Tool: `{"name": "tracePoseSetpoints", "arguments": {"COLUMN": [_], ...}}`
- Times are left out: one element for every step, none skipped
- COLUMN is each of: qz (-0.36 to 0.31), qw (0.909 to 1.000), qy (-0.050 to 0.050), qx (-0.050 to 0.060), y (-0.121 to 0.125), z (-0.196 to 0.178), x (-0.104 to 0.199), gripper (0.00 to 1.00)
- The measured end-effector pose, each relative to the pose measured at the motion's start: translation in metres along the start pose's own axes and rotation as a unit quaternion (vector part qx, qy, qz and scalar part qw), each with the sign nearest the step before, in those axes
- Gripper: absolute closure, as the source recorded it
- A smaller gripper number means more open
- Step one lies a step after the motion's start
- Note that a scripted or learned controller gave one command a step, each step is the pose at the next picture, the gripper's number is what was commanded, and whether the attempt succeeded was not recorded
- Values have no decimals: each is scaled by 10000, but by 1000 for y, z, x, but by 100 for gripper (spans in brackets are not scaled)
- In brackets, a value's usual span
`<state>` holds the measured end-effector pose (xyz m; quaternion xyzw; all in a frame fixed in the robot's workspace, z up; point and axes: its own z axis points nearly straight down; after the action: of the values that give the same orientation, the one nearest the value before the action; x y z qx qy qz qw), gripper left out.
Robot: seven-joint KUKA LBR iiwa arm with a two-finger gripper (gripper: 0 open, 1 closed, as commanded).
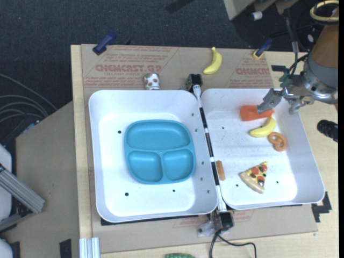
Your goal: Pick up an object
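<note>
While gripper [278, 102] hovers, fingers spread, over right bin [306, 160], approach step in hand. One finger near orange block [248, 113]; banana [263, 129] just beside. Next: descend, straddle block, close. Nothing held.

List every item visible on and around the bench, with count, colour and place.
divided plate: 1, blue, left bin
orange block: 1, orange, right bin, top
banana: 1, yellow, right bin, below the block
pretzel: 1, brown, right bin, beside that banana
pizza slice: 1, yellow with red spots, right bin, lower part
second banana: 1, yellow, on the board behind the bins
bins: 2, white, side by side
gripper: 1, grey, over the right bin's top right, one finger tip at the orange block
</note>
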<state>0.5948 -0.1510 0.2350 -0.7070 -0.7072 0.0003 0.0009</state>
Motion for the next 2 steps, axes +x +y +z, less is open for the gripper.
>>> {"name": "tracePoseSetpoints", "arguments": {"qz": [-1,-5], "qw": [10000,10000], "qy": [-3,4], "qx": [2,1], "y": [71,72], "z": [152,150], "x": [-42,5], "gripper": [0,0]}}
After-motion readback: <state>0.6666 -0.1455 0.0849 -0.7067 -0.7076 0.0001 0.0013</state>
